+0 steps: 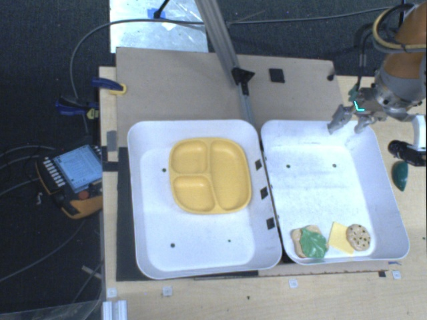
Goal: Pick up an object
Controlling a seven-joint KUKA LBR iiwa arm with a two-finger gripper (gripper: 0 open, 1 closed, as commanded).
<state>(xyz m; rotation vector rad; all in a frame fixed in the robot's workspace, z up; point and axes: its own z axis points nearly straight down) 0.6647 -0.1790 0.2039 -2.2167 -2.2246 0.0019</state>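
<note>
Three small toy foods lie at the near edge of the right bin: a green leafy piece on a tan base, a yellow cheese wedge and a round chocolate-chip cookie. My gripper hangs over the far right corner of that bin, well away from the foods. Its two fingers are spread apart with nothing between them.
The left bin holds a yellow three-compartment plate. A slanted grey pole crosses the cardboard behind the bins. A dark green object sits just outside the right bin's right rim.
</note>
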